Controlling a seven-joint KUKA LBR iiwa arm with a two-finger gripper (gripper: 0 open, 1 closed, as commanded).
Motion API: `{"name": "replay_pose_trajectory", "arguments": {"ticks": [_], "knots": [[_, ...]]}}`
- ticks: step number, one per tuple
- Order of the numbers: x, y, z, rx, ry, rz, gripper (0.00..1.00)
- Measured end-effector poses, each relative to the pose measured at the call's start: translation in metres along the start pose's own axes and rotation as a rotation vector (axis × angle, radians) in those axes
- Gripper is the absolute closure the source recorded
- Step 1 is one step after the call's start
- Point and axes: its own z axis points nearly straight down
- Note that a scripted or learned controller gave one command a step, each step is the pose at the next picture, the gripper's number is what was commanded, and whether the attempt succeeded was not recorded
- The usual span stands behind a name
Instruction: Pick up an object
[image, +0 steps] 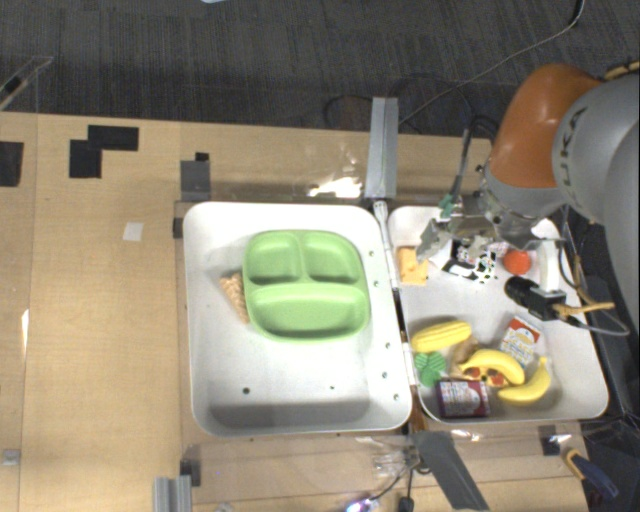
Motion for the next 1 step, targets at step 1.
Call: {"name": "replay_pose_trajectory", "arguments": {"ticks": [1], "knots": [[-0.0406, -0.0554, 0.0904, -0.003, 0.000, -0.056, 0.00]]}}
